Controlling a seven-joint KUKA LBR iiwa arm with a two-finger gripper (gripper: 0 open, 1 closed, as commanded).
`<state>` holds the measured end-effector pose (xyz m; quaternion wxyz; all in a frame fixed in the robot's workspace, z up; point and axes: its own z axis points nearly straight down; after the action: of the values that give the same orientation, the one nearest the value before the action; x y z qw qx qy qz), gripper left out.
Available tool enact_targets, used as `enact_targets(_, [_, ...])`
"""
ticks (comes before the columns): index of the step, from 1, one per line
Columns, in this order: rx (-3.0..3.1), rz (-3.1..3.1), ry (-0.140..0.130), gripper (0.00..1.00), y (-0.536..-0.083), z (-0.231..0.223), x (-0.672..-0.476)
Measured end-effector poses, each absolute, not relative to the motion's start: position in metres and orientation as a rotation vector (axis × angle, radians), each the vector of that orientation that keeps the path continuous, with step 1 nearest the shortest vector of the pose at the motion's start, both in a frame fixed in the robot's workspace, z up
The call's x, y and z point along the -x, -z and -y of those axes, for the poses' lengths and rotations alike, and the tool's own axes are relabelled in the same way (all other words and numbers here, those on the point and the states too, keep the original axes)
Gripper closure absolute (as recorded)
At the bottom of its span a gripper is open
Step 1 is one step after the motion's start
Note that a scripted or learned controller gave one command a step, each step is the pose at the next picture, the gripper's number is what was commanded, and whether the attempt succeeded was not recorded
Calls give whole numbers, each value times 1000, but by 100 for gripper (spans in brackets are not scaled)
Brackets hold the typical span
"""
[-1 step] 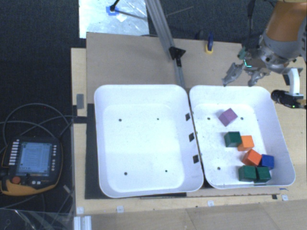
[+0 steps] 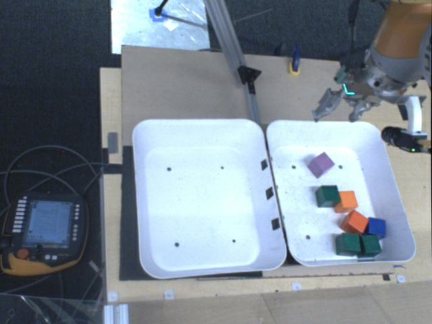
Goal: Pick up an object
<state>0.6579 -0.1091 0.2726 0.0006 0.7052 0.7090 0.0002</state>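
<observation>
Brown table (image 2: 189,79), two white bins. Claw (image 2: 343,109) spread wide, holding nothing, above right bin's (image 2: 395,181) far edge. Purple block (image 2: 321,164) alone inside: best pick. Go straight down, squeeze flat sides.

Even, bright overhead light. Both white bins (image 2: 202,130) nearly bleach out, casting thin shadows. A foil sheet (image 2: 158,12) at eleven o'clock glares. Focus is soft throughout, edges slightly grainy.

gripper (image 2: 341,108) open, empty, above right bin (image 2: 395,181) far rim; 7 blocks (image 2: 351,216) inside bin.
</observation>
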Motion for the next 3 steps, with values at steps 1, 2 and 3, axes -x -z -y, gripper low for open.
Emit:
enact_targets(1, [-2218, -2229, 4, 0, -213, 102, -655])
enact_targets(2, [-2222, -2227, 5, 0, -151, 103, -650])
enact_targets(3, [-2206, -2212, -8, 0, -112, 106, -646])
